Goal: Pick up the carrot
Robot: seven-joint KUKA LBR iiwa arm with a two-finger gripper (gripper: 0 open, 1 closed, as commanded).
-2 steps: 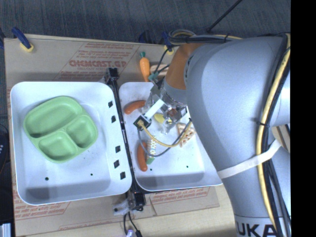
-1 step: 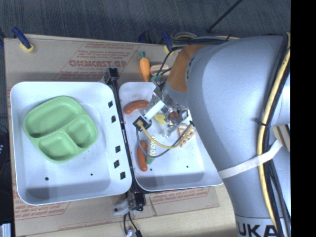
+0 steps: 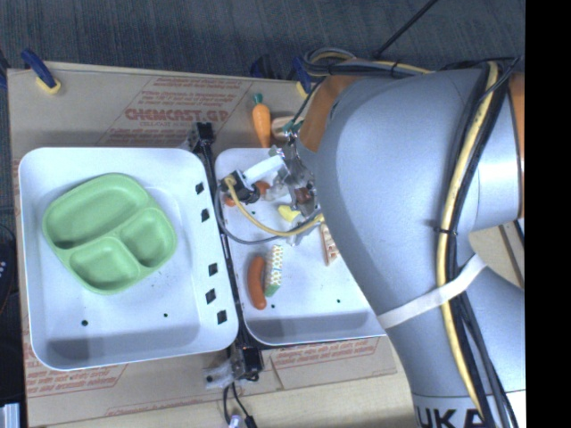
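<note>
Looking down from the camera view, you see two shallow white bins side by side on a cardboard-covered counter (image 3: 169,105). The left bin (image 3: 53,328) holds a green divided plate (image 3: 109,232), which sits toward that bin's 10 o'clock area.

The carrot (image 3: 260,124) lies outside both bins, on the cardboard just beyond the right bin's far rim, at about 12 o'clock from that bin's left half. It is orange with a small green top pointing away toward the upper edge of the picture, and it lies roughly upright in the picture. Nothing touches it.

The grey arm (image 3: 401,203) comes in from 3 o'clock and covers most of the right bin (image 3: 303,328). Its gripper (image 3: 290,181) sits over the far part of the right bin, at about 5 o'clock from the carrot and near it but apart. You cannot tell from here how the jaws stand: the wrist hardware and a looping yellow cable (image 3: 254,226) clutter that spot.

Inside the right bin, near its left wall at about 7 o'clock from the gripper, you find an orange-red sausage-shaped piece (image 3: 257,283) lying lengthwise, with a pale ribbed piece (image 3: 275,268) just beside it on its right. A small yellow piece (image 3: 287,212) shows just below the gripper. A blue clamp (image 3: 40,69) grips the cardboard at the counter's far left corner.
</note>
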